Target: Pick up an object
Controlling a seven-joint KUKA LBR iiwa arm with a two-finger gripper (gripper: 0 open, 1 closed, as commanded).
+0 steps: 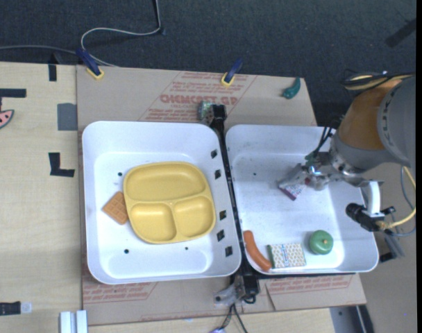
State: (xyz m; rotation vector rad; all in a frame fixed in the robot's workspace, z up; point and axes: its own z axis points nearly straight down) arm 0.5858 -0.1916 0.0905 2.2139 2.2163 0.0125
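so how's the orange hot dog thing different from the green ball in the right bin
The hot dog is long, thin and orange, lying at the right bin's front-left corner. The green ball is round and compact, sitting farther right. Both rest near the front wall, flanking the patterned packet.

This looks like a robot lab, not a home. Two white bins (pixel 155 134) sit on a sheet of cardboard (pixel 190 96) held down by yellow clips (pixel 232 75) near the top of the frame. A big grey and orange robot arm (pixel 374 127) comes in from the right, and black cables (pixel 121 30) run across the dark floor at the top
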